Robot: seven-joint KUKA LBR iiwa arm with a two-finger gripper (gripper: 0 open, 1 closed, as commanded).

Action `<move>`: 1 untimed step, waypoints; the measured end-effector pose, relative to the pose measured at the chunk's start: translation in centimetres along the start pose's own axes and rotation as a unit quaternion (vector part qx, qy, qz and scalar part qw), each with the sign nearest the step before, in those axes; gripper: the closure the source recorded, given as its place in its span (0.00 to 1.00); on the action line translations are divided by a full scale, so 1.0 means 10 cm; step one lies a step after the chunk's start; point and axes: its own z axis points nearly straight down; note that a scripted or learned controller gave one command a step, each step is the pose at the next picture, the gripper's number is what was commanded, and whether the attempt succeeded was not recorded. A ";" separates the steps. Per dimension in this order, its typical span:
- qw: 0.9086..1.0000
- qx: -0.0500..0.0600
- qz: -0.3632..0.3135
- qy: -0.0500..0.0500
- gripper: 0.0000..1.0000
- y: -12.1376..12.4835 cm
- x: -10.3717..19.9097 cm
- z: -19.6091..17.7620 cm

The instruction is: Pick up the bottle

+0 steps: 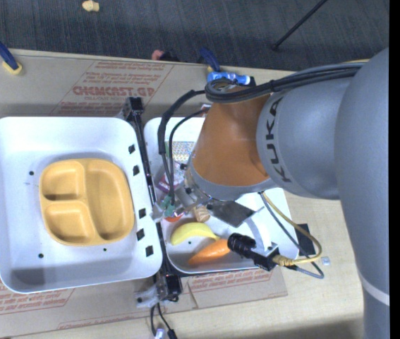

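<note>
Camera view: The arm (305,140) reaches in from the right and descends into the right bin (154,136). Its orange band (231,143) and wrist cover most of that bin. The gripper (178,202) sits low at the bin's left side, close to the wall it shares with the left bin (16,140). The state of the gripper cannot be determined, because the wrist and cabling obscure it.

The bottle cannot be identified with certainty. A small pink and clear item (166,186) is just beside the gripper and may be part of it. A yellow banana (189,233) and an orange carrot (210,253) lie near the front of the right bin, below the gripper. The left bin holds a yellow divided tray (87,200).

Judged step: the approach or grasp attempt inside the right bin. No grasp is confirmed. The next move calls for closure on the bottle alone, then a straight vertical lift that avoids the banana and the bin wall.
</note>
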 end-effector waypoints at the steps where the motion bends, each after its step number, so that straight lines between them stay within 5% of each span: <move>1: 1.000 -0.001 -0.025 -0.001 1.00 0.26 0.54 -0.23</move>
